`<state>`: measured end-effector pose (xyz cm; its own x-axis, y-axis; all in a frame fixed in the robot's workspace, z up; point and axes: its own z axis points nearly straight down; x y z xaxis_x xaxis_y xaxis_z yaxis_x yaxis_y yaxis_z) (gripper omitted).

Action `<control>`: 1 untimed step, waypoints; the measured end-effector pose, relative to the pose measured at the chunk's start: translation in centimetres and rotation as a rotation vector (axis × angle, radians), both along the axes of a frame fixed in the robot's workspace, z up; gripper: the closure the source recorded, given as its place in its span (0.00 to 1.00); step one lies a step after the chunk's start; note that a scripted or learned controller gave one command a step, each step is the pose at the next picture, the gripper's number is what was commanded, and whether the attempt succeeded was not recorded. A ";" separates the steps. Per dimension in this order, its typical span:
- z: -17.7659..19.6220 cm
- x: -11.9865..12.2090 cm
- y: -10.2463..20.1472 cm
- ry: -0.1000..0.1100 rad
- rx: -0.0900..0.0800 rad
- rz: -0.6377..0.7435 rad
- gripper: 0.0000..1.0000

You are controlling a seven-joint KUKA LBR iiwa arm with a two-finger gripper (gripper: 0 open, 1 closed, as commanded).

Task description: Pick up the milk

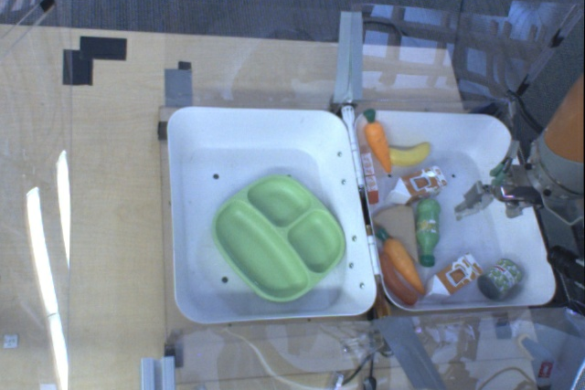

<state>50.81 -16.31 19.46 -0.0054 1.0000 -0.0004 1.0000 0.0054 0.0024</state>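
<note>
step: reach for milk | fingers [477, 199] spread, grasping nothing, over right bin [475, 128] | we see two cartons: upper carton [425, 183] lies just left of fingers, long axis slanted; lower carton [459, 274] nearer front wall | move left, drop

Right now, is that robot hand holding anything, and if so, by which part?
Nothing. The hand hangs over the right bin with nothing between its fingers; both milk cartons lie untouched.
</note>
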 end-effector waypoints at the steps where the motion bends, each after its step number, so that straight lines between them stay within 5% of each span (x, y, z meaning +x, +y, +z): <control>1: -7.8 3.7 -0.6 0.000 0.000 0.077 0.00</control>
